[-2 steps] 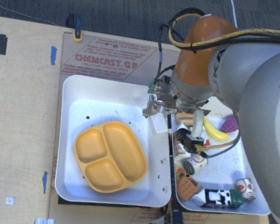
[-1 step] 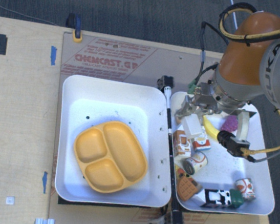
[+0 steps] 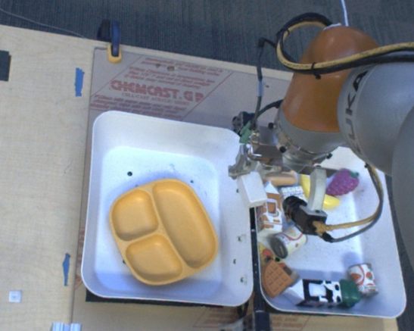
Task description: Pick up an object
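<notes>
My gripper (image 3: 254,181) hangs low over the left edge of the right bin (image 3: 391,298), close to the wall it shares with the left bin. Just below it lies a small printed carton (image 3: 271,213). To its right are a yellow toy (image 3: 315,191) and a purple bunch of grapes (image 3: 343,182). Further forward lie a small round tin (image 3: 279,247), a brown waffle piece (image 3: 276,278), a black-and-white toy with a green part (image 3: 324,291) and a small orange-and-white can (image 3: 363,277). The arm hides the bin's back part.
The left bin (image 3: 105,185) holds a yellow divided plate (image 3: 163,230). Cables loop from the wrist over the right bin (image 3: 336,229). A cardboard sheet (image 3: 160,89) lies under the bins, and bare bench (image 3: 19,196) stretches to the left.
</notes>
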